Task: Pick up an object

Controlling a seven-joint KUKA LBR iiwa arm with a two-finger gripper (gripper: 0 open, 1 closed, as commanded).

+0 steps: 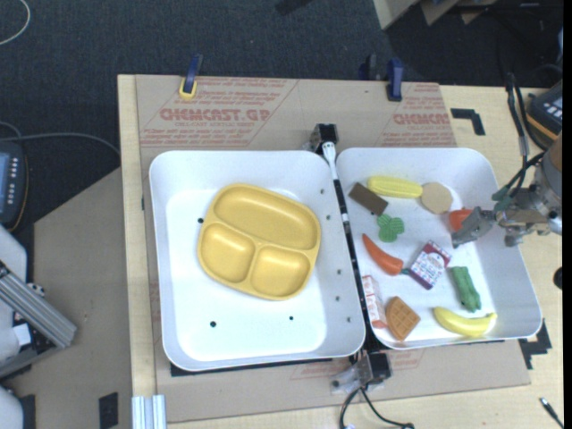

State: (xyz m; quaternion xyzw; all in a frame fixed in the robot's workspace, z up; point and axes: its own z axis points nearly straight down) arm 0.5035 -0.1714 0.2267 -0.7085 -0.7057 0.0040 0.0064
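Gripper (471,226) sits low over the right bin (509,266), near its right wall, just beside a small red piece (459,217). Can't tell its state; too blurry. Red piece looks apart from it, though contact is unclear. Green toy (465,288) and banana (463,322) lie below. Left bin (170,266) holds a yellow divided tray (258,240).

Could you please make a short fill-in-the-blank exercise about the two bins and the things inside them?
1. The yellow divided plate lies in the ______ bin.
2. The plate has ______ compartments.
3. The banana lies near the ______ edge of the right bin.
4. The gripper hovers over the right bin, close to a small ______ item.

Missing words: left; three; front; red
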